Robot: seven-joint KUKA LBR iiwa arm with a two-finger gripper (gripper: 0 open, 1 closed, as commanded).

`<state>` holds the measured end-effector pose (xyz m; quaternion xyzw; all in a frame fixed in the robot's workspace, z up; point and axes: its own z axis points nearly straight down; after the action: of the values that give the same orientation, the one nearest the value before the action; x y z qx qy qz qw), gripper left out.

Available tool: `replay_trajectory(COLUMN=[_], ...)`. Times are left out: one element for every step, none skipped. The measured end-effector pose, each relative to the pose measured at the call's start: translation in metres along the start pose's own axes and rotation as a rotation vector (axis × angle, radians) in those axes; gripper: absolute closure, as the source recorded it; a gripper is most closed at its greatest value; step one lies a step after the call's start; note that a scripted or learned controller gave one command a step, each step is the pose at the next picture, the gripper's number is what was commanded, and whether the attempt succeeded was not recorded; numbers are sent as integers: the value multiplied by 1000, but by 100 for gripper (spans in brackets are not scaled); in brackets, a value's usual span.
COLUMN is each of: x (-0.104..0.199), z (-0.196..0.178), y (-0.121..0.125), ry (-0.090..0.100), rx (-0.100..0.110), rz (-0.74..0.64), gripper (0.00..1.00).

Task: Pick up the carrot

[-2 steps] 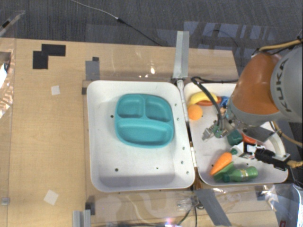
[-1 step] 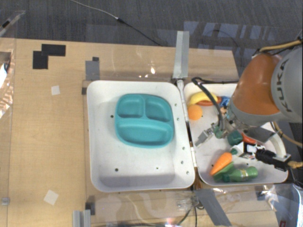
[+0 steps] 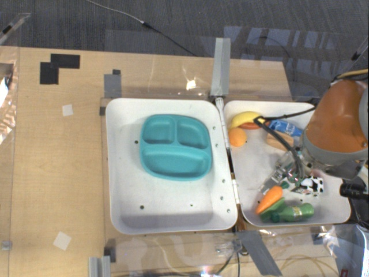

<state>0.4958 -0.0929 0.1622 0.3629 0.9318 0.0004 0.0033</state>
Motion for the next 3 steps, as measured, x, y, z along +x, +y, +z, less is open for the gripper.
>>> replay_trajectory(x=[4, 2, 40], z=[72, 59, -26], y=[-1, 2, 59], ry=[-9, -17, -2], rx=[-7, -14, -7], rz=[33, 27, 131], gripper=[0, 100, 100])
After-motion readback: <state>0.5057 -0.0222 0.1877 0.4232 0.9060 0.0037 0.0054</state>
